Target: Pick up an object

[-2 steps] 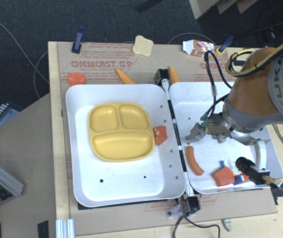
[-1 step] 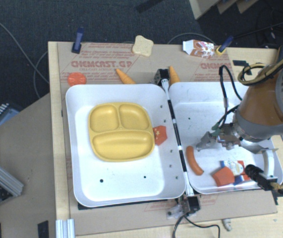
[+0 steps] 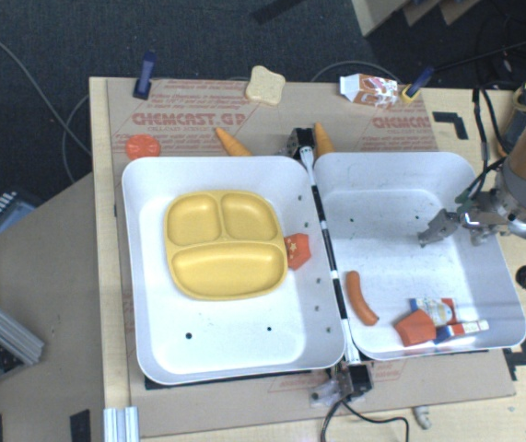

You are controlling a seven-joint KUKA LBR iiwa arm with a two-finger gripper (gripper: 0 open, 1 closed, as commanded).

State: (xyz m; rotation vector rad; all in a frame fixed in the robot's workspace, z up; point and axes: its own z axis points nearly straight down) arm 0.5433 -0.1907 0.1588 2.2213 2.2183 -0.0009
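Observation:
The right white bin (image 3: 382, 187) holds an orange-red sausage (image 3: 361, 298) near its left wall. A red block (image 3: 415, 328) and a white and blue tube (image 3: 449, 316) lie at its front. My gripper (image 3: 447, 226) hangs over the right side of this bin, above bare floor, well behind the block and tube and apart from them. Nothing shows in its grasp. The left white bin (image 3: 235, 357) carries a yellow divided plate (image 3: 226, 245), with a small red piece (image 3: 297, 250) beside the plate's right edge.
Loose things lie on the cardboard behind the bins: a bread slice (image 3: 264, 84), a carrot (image 3: 232, 143), a red disc (image 3: 141, 145), a blue clip (image 3: 144, 74) and a small carton (image 3: 369, 88). A black divider (image 3: 322, 238) runs between the bins.

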